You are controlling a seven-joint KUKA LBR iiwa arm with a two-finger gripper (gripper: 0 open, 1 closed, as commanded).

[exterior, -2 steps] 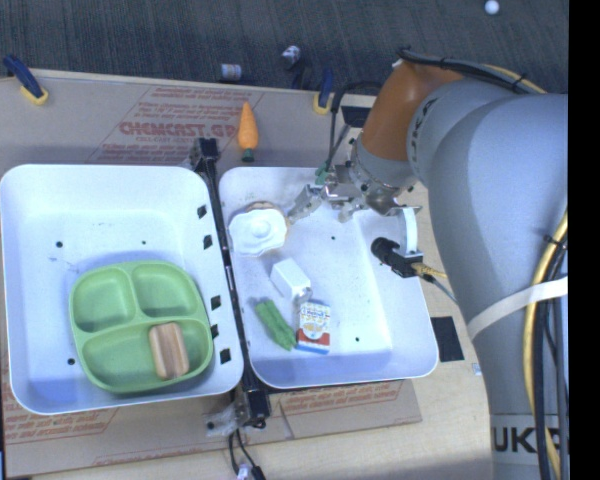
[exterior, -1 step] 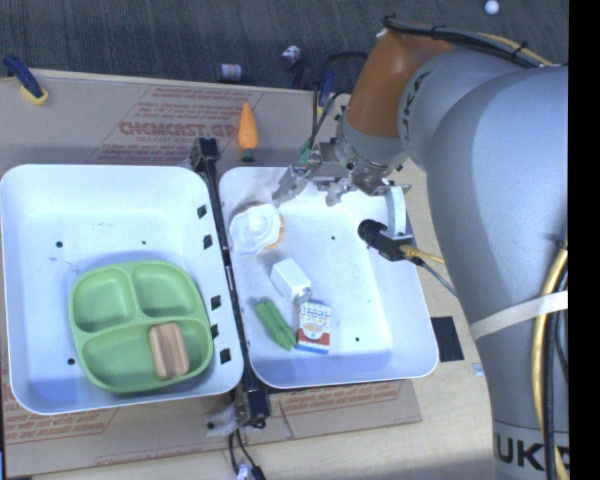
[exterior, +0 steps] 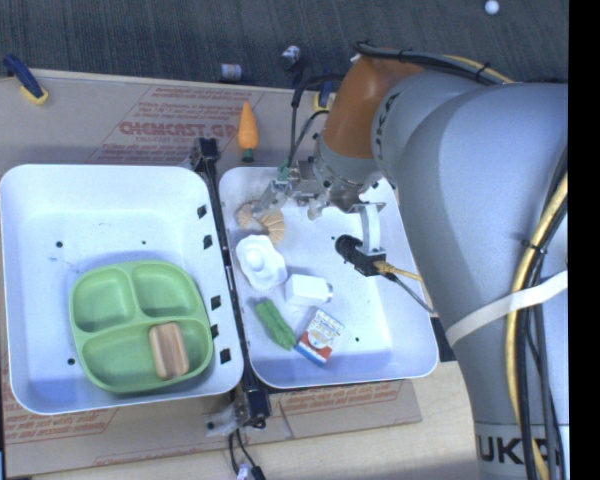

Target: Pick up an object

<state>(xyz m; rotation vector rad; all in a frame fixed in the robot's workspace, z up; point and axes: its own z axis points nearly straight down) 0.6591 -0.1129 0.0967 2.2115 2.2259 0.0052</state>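
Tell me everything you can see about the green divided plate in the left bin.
The green divided plate looks like matte plastic, squarish with rounded corners. Raised ridges split it into three compartments: two smaller ones at the far side and one wide one at the near side. It lies flat on the floor of the left bin, toward its near side. A tan, sausage-like piece rests in the wide compartment.

One fixed camera looks down aslant on both white bins [exterior: 40,388] from above.

two white bins [exterior: 40,208], one green tray [exterior: 100,308], one carrot [exterior: 248,126]
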